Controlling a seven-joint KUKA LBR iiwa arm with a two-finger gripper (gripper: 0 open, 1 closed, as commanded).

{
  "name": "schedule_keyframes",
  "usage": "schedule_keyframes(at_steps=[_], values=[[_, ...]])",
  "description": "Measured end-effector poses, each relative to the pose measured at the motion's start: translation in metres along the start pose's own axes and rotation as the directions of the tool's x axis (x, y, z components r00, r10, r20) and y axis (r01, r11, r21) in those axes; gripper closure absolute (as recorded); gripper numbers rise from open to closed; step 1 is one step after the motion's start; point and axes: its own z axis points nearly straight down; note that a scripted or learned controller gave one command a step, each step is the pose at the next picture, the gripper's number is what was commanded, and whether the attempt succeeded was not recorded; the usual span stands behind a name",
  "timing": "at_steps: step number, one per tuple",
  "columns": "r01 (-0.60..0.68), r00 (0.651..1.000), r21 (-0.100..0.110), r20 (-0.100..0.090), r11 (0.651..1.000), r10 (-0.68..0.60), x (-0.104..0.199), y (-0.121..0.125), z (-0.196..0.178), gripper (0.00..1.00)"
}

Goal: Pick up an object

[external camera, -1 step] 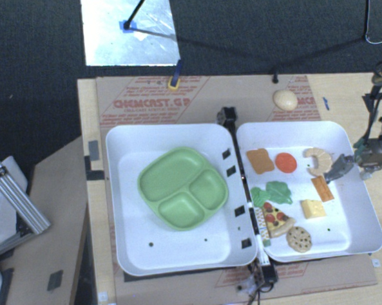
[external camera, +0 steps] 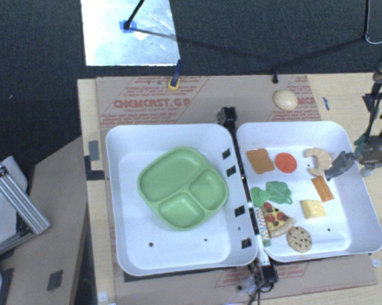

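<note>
Where the end effector [external camera: 339,166] hovers, pale curved toy [external camera: 318,160], orange strip [external camera: 322,189].

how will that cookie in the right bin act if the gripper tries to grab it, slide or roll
The cookie lies flat on the smooth bin floor, so it probably slides rather than rolls. It looks thin, giving the gripper little edge to pinch. It appears to be rigid toy food, likely light.

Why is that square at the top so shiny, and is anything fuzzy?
In the camera view, the silver sheet bounces light back as glare; the white bins look bright and evenly lit; the tool at the right looks a little soft, while the toy food, like the cookie, stays sharp.
</note>
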Motion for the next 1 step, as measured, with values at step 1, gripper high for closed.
schedule_keyframes(at_steps=[1], values=[[-0.002,1.0,0.002,-0.001,1.0,0.002,0.0046,-0.0061,0.0452,0.0]])
